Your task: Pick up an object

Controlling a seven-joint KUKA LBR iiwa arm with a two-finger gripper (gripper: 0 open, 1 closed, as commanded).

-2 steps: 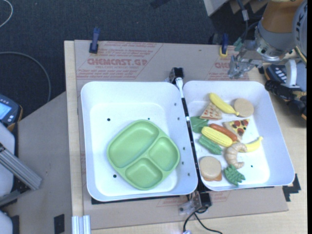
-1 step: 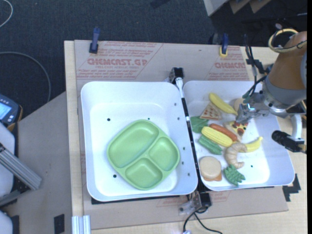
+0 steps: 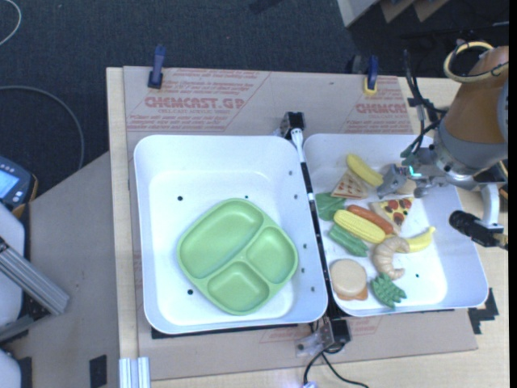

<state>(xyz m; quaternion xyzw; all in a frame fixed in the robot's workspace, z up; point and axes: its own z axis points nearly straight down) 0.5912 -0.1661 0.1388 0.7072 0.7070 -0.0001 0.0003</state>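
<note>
Dark carpet surrounds the worktop (image 3: 121,217), on which a protective board is held by two blue clamps (image 3: 156,65) so that it cannot shift. Two white bins are set side by side. In the left bin (image 3: 153,176) a green divided plate (image 3: 236,255) lies flat, apparently as a place to put things down. In the right bin (image 3: 460,281) toy food is heaped near the centre: a banana (image 3: 363,170), a pizza slice (image 3: 349,187), a corn cob (image 3: 359,225), a croissant (image 3: 388,254), a bread roll (image 3: 349,278) and green leaves (image 3: 388,291). The gripper (image 3: 397,181) is seen low over the upper part of the heap, just beside a second pizza slice (image 3: 396,209), presumably lined up for a pick. Whether it is released or clenched cannot be told, and nothing is seen held.
</note>
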